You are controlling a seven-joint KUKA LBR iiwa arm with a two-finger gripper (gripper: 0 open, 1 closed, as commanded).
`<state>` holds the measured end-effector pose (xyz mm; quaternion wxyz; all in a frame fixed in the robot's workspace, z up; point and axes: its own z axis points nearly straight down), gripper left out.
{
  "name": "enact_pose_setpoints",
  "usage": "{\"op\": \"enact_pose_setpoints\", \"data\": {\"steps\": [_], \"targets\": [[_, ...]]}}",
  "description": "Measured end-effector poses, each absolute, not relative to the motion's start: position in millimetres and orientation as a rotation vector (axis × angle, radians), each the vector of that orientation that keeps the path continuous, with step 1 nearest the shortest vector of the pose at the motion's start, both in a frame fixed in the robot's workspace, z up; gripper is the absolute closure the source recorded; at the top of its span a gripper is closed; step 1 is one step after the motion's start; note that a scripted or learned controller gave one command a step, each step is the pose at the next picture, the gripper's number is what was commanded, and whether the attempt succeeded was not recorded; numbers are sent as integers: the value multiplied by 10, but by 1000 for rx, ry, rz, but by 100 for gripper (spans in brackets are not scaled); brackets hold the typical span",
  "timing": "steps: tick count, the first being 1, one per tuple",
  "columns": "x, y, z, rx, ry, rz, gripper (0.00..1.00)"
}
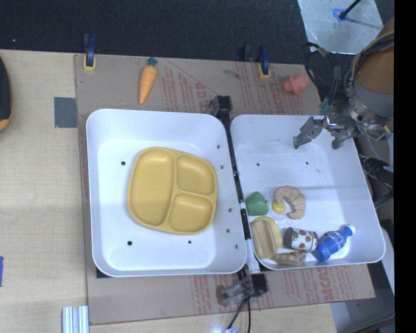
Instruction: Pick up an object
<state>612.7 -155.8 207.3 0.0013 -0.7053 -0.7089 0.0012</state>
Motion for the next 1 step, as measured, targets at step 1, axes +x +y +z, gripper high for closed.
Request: {"op": "enact_pose_setpoints", "data": {"steps": [1], "targets": [[5530, -1628, 1612, -2212, -2218, 11, 0]]}}
